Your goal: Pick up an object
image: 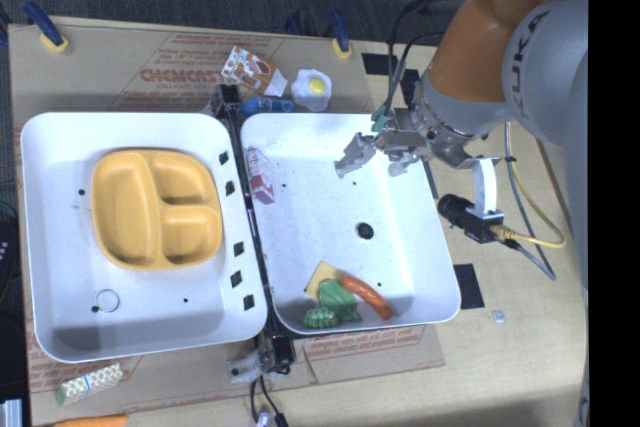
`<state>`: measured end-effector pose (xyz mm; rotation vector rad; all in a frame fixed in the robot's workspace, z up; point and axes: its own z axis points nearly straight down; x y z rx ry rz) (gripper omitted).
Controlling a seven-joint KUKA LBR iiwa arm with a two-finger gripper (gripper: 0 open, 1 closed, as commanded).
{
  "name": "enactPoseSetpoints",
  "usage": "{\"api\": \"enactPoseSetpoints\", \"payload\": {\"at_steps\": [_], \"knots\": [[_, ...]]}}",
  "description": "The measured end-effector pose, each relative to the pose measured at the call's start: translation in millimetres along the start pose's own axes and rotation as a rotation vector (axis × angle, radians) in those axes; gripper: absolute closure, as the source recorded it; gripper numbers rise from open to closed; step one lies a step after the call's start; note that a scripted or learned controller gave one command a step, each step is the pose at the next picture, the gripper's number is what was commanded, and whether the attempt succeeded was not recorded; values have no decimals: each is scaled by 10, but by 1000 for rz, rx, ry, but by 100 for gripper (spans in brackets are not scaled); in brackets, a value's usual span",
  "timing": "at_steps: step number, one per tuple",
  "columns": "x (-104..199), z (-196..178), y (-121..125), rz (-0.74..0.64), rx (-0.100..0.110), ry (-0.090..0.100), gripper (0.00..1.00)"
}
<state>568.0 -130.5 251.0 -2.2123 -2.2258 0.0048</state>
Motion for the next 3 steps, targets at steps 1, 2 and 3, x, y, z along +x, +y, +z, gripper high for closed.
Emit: {"api": "enactPoseSetpoints", "payload": {"at_steps": [1,2,3], "knots": [[108,1601,-521,-192,0,1,0],[-14,1602,-915,-468,0,2,0],[-8,1500,-908,-473,0,3,100]]}}
